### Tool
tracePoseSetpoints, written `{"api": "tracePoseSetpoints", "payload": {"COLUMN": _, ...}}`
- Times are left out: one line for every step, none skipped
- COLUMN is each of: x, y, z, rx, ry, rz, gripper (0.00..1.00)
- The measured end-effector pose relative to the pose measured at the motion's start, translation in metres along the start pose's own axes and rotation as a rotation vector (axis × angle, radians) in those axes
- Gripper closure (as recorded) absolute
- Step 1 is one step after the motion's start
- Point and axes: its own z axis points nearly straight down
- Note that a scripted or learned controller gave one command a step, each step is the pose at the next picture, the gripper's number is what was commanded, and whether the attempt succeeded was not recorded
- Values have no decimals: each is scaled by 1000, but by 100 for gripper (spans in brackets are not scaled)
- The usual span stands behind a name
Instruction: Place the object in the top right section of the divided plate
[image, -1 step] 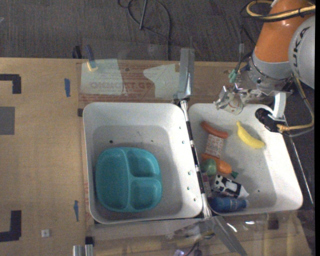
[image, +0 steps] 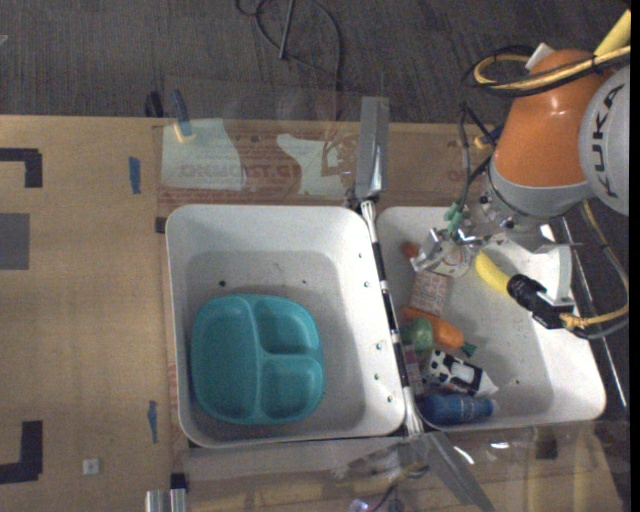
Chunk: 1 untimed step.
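Observation:
A teal divided plate (image: 256, 357) lies in the left bin (image: 200, 235), toward its front left. My gripper (image: 446, 250) hangs over the back left part of the right bin (image: 580, 395), just above a small printed packet (image: 430, 292). A yellow banana-like piece (image: 491, 271) lies just right of the gripper. In front of the packet sit an orange and green piece (image: 432, 331), a black and white cow-patterned toy (image: 455, 374) and a blue bottle (image: 455, 408).
A metal divider (image: 371, 150) stands behind the gap between the bins. A black handle with a yellow cable (image: 545, 303) hangs over the right bin. A clear sheet (image: 240, 155) lies taped behind the left bin.

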Motion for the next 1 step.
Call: {"api": "tracePoseSetpoints", "payload": {"x": 67, "y": -10, "z": 1, "rx": 1, "ry": 1, "rz": -213, "gripper": 100}}
